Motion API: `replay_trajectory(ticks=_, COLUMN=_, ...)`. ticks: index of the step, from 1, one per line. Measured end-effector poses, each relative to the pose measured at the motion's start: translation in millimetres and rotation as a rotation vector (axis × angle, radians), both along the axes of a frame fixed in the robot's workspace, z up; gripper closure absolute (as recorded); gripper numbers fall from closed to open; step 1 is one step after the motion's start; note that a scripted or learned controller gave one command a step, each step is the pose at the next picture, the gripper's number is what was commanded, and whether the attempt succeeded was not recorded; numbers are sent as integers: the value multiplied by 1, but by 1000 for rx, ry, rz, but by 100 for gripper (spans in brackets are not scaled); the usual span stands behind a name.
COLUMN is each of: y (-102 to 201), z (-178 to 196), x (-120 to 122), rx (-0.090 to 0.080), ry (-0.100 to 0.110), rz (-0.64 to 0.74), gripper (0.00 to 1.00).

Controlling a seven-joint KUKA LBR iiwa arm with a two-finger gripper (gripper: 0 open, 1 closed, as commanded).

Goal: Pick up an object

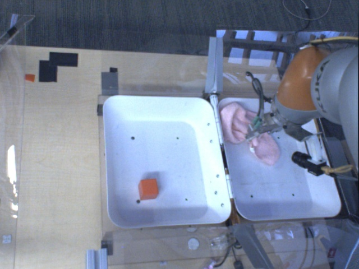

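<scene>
A pink soft object [241, 129] lies in the right bin [291, 198], stretching from its upper left corner toward the middle. My gripper [256, 130] is down on the middle of this pink object, reaching in from the right below the orange band. An orange cube [148, 189] sits in the lower left part of the left bin [162, 116], far from the gripper.
A metal divider post [213, 66] rises behind the seam between the two bins. Black cables and a connector [307, 162] hang by the arm over the right bin. Black tape marks [55, 65] lie on the bench at far left.
</scene>
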State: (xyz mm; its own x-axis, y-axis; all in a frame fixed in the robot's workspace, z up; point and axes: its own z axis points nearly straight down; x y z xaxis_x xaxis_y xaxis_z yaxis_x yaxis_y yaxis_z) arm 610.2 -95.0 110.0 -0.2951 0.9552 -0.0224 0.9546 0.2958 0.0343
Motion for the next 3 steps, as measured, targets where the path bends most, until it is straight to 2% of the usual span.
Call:
replay_trajectory(ticks=1, y=0, z=0, x=0, rx=0, ry=0, rz=0, gripper=0)
replay_trajectory(ticks=2, y=5, z=-18, x=-6, rx=7, ry=19, rz=-7, gripper=0)
replay_trajectory(ticks=3, y=-4, z=-18, x=1, rx=8, ry=22, rz=47, gripper=0)
